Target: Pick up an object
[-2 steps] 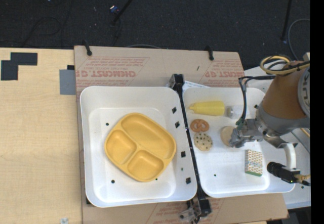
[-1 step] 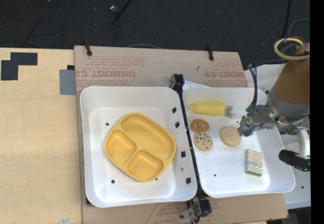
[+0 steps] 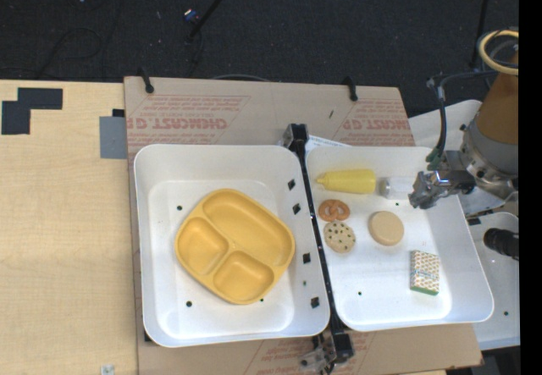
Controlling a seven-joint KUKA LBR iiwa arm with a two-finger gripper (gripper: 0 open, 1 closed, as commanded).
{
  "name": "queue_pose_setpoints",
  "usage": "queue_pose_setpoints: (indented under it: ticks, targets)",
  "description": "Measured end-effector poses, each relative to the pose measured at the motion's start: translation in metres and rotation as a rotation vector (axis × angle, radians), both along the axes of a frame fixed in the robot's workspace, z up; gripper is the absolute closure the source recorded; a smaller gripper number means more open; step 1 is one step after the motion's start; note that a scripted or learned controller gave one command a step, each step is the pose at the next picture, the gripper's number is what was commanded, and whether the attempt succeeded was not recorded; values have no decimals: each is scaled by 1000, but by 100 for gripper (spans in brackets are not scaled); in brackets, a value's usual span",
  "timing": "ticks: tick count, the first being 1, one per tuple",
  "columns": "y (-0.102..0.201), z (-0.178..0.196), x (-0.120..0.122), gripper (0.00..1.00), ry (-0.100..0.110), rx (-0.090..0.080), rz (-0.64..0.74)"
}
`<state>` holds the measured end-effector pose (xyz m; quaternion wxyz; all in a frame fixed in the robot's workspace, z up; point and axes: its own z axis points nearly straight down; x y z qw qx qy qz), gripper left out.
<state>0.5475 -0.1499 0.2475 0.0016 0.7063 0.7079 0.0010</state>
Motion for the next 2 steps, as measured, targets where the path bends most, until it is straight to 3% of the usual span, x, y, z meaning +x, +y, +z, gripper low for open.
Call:
queue_pose_setpoints:
  ticks: [1,2]
  targets:
    - [0,5,0,100,5,1,-1]
    - [48,0,4,100,7,3,2]
